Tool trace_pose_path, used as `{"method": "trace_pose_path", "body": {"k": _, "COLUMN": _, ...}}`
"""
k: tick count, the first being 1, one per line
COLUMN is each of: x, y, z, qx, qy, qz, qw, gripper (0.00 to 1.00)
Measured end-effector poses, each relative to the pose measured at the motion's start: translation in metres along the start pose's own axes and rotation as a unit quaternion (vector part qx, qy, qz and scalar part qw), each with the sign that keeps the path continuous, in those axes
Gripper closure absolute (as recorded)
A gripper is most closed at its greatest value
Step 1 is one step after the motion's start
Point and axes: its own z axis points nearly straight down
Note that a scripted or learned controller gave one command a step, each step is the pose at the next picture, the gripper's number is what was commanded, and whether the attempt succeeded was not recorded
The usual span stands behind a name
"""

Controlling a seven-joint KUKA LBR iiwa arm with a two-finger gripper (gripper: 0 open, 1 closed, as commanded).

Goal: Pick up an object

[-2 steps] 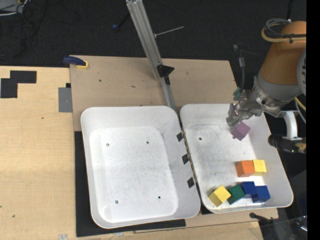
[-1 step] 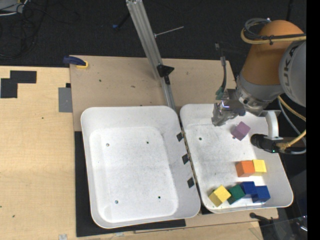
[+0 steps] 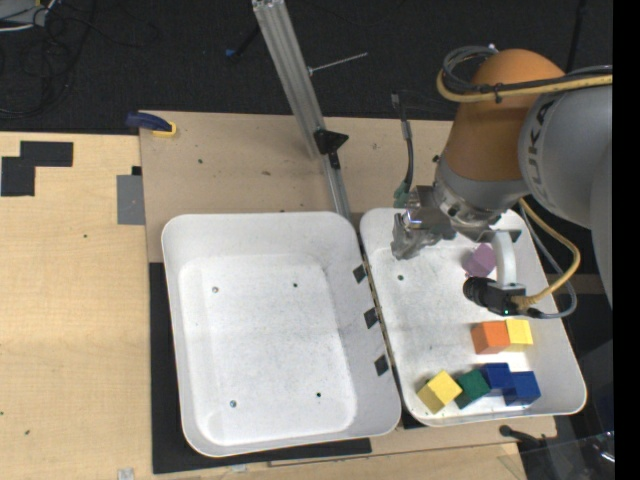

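My gripper (image 3: 405, 240) hangs over the far left part of the right bin (image 3: 430, 318), and I see nothing between its fingers. The blocks lie apart from it in that bin. A purple block (image 3: 482, 261) sits just right of the gripper, partly hidden by the arm. An orange block (image 3: 490, 337) and a yellow block (image 3: 519, 331) touch side by side nearer the front. Along the front edge lie a second yellow block (image 3: 437, 391), a green block (image 3: 472, 386) and two blue blocks (image 3: 509, 382).
The left bin (image 3: 265, 328) sits beside the right one, with black clips (image 3: 370, 313) along the seam. A slanted metal rail (image 3: 300, 88) rises behind the bins. The arm's orange band (image 3: 500, 118) and cables loom over the right bin's far side.
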Motion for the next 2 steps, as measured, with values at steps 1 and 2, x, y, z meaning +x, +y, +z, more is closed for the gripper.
{"method": "trace_pose_path", "body": {"k": 1, "x": 0.050, "y": 0.001, "z": 0.008, "qx": 0.001, "qy": 0.000, "qz": 0.000, "qw": 1.0000, "gripper": 1.00}}
{"method": "trace_pose_path", "body": {"k": 2, "x": 0.109, "y": -0.005, "z": -0.003, "qx": -0.001, "qy": 0.000, "qz": -0.001, "qw": 1.0000, "gripper": 1.00}}
